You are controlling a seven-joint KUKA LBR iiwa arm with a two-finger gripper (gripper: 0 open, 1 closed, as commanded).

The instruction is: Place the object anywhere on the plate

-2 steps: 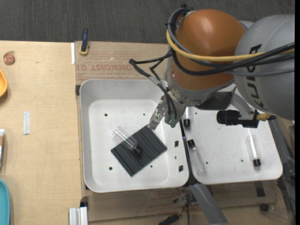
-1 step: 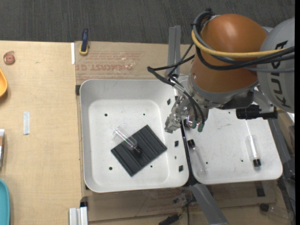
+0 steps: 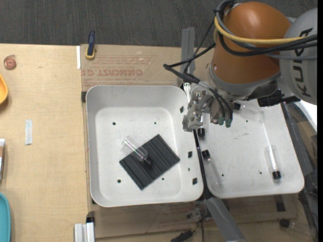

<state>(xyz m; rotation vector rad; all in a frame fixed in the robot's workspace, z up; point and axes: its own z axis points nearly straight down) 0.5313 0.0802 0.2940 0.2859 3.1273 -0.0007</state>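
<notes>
A black ribbed square plate (image 3: 157,155) lies tilted in the left bin (image 3: 101,135). A clear tube (image 3: 134,148) with a dark end rests across the plate's upper left corner, partly hanging over its edge. My gripper (image 3: 198,121) hangs over the wall between the two bins, to the upper right of the plate and apart from it. A second clear tube with a black cap (image 3: 272,160) lies in the right bin (image 3: 252,185). A third clear tube (image 3: 209,165) lies along that bin's left wall, just below the gripper.
Cables and the orange wrist band (image 3: 247,34) loom over the right bin's far side. A cardboard sheet (image 3: 131,67) lies behind the left bin. The wooden bench (image 3: 40,135) at left carries small loose items.
</notes>
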